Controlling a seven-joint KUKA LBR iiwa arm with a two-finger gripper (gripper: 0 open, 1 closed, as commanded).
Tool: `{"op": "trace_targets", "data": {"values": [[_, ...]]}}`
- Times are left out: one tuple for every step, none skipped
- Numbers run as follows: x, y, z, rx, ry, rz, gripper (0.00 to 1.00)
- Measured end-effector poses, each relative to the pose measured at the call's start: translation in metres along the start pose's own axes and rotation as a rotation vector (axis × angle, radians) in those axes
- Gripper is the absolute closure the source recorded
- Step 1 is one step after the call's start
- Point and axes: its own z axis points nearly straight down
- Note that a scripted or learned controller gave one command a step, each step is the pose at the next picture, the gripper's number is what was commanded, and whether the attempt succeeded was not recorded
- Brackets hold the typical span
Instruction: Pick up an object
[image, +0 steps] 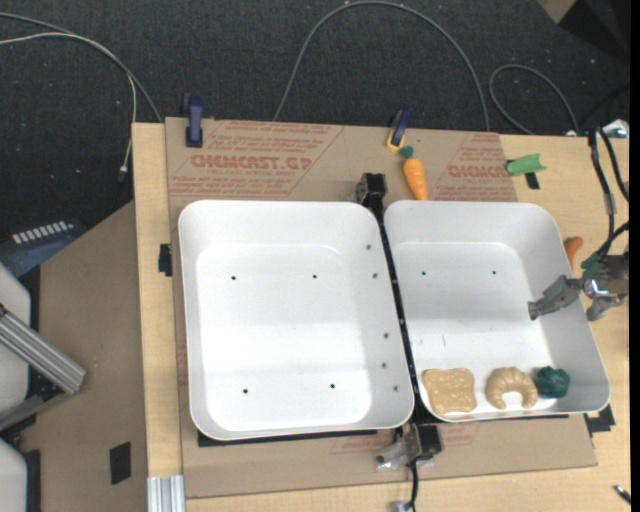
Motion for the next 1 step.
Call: {"op": "trace_targets", "data": {"values": [[-0.0136,0.0426,0.1551,0.009,0.003,-0.001,0.0]]}}
